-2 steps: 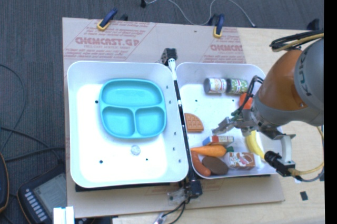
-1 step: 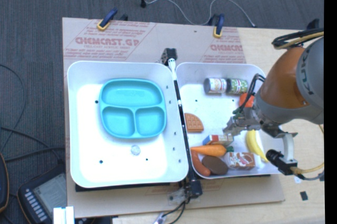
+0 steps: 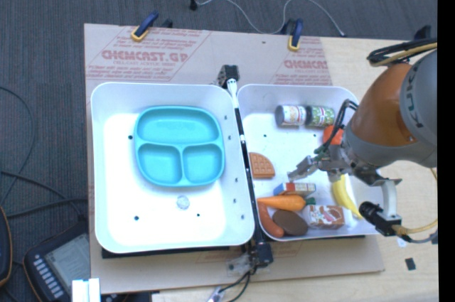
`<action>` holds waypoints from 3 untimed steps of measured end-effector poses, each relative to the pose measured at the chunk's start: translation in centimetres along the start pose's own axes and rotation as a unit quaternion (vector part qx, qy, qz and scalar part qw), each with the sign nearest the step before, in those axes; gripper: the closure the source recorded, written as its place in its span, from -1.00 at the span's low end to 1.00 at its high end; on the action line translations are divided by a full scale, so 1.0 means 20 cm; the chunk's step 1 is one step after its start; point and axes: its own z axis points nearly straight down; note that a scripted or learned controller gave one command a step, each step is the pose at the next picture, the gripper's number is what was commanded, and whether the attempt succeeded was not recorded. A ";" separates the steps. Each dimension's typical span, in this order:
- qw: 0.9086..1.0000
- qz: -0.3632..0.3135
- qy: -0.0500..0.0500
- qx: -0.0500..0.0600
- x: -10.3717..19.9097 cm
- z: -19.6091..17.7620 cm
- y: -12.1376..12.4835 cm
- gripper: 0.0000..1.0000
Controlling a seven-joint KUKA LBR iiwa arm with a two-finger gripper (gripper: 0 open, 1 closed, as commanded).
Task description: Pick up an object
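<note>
White bins sit side by side on your bench: the left bin [image 3: 103, 151] carries a blue divided tray [image 3: 179, 146], while the right bin [image 3: 298, 90] holds the pickable objects — a small jar [image 3: 291, 115] lying on its side near the far wall, a waffle piece [image 3: 261, 165] by the centre divider, a carrot [image 3: 282, 202], a brown oval piece [image 3: 290, 223], a printed packet [image 3: 327, 216] and a banana [image 3: 344, 195]. Your gripper [image 3: 307, 167] hangs over the middle of the right bin just above the carrot — fingers parted, nothing between them
</note>
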 end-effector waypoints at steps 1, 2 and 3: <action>1.000 0.001 -0.001 0.001 0.09 0.19 -0.09 -1.00; 1.000 0.001 -0.001 -0.001 0.09 0.14 -0.08 1.00; 1.000 0.001 0.001 0.005 -0.22 -0.08 -0.10 1.00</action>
